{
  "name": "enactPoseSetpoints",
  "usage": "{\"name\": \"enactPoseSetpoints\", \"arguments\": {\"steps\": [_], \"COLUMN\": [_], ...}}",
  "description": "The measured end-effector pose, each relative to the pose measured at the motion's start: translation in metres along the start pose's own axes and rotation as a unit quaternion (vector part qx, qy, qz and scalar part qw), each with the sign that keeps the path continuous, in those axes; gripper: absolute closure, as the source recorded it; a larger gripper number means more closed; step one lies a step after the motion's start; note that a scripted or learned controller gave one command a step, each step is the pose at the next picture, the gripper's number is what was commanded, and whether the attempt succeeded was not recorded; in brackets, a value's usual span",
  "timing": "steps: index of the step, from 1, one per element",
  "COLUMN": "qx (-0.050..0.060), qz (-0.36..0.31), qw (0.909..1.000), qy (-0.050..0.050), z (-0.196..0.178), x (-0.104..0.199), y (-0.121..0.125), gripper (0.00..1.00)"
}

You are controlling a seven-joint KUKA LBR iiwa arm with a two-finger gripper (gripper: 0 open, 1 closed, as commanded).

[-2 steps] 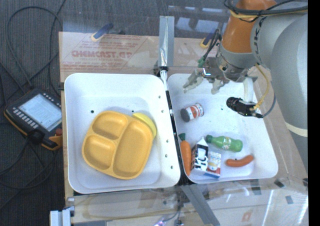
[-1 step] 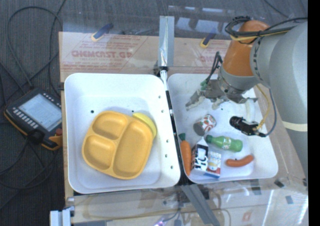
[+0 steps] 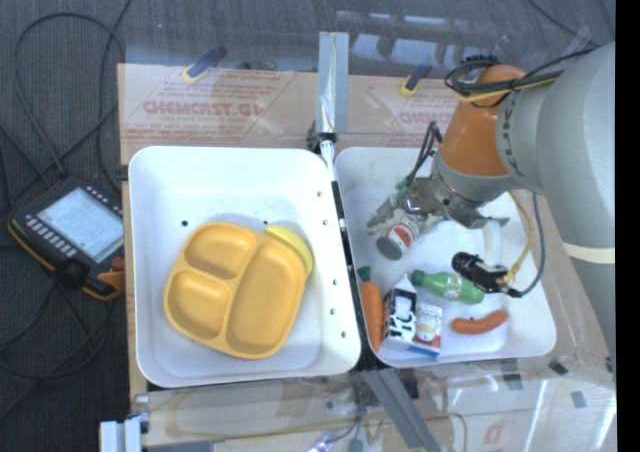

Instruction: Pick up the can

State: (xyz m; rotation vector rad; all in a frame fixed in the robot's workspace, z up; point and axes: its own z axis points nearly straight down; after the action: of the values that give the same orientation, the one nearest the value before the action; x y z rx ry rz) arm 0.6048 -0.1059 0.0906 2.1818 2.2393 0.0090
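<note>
The arm's big grey body covers a good chunk of the right bin (image 3: 540, 335), so the far right part of that bin is hidden from where I'm standing. The gripper (image 3: 398, 212) itself is a dark tangle of metal and cable, and honestly I can't tell what state it's in, the shapes just blur together.

The can (image 3: 399, 238) lies on its side in the right bin, toward the left wall, with a red and white label. It sits right under the gripper's tip, touching it or very nearly so, but I can't say it's actually gripped.

Nearer the front of that bin there's a green bottle (image 3: 449, 286), a carrot (image 3: 371, 312) along the left wall, a small carton (image 3: 415, 322) just beside the carrot, and a sausage (image 3: 478, 322) to the right of the carton. The left bin (image 3: 160, 175) holds a yellow divided tray (image 3: 235, 288) with something yellow-green poking out behind it, mostly hidden.
</note>
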Motion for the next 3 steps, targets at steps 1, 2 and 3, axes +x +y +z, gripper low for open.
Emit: {"name": "enactPoseSetpoints", "arguments": {"steps": [1,2,3], "qx": [-0.001,0.0,-0.002], "qz": [0.001,0.001,-0.066], "qw": [1.0,1.0,0.9978], "qy": [0.002,0.002,0.001], "z": [-0.009,-0.009,-0.002], "x": [0.0,0.0,0.006], "y": [0.001,0.001,-0.072], "gripper": [1.0,0.0,0.0]}}
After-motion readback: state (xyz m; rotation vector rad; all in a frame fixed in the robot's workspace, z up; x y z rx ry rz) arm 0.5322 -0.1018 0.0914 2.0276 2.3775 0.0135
